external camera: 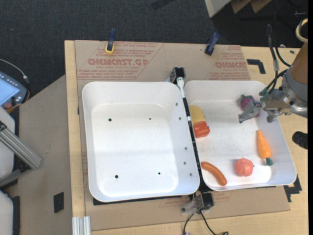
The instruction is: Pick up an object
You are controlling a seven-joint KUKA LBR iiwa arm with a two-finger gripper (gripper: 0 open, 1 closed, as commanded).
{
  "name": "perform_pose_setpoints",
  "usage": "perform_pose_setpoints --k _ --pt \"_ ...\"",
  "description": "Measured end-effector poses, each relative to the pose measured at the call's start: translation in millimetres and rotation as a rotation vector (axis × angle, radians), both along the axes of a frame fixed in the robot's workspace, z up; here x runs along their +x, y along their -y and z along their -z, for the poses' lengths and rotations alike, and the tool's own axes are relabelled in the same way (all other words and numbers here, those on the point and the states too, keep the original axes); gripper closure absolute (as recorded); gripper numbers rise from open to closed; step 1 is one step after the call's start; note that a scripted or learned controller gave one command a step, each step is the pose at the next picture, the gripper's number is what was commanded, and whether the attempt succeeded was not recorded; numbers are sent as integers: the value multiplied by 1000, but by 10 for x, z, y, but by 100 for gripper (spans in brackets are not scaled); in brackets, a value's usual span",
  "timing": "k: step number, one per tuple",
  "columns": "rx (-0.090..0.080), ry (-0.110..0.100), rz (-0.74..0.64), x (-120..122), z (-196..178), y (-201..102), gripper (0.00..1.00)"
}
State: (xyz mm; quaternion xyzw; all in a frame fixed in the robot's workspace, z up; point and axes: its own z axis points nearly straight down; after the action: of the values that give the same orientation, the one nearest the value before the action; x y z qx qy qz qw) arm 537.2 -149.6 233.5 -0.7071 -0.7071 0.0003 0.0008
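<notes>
Jaws: state cannot be told; gripper (255, 110) over right bin (230, 93), just beside purple object (247, 101).

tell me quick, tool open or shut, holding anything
tool: cannot be told; it sits over the right bin, beside a purple item.

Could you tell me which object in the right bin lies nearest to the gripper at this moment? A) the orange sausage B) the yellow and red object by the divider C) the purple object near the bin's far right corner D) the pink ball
C: the gripper sits over the right bin right beside the purple object, while the pink ball lies toward the near edge.
</notes>
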Motion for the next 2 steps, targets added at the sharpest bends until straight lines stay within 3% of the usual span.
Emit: perform_pose_setpoints --k 1,2 --pt "5 -7 -7 -145 521 -803 0" --pt "-2 24 -6 296 -1336 -1104 0"
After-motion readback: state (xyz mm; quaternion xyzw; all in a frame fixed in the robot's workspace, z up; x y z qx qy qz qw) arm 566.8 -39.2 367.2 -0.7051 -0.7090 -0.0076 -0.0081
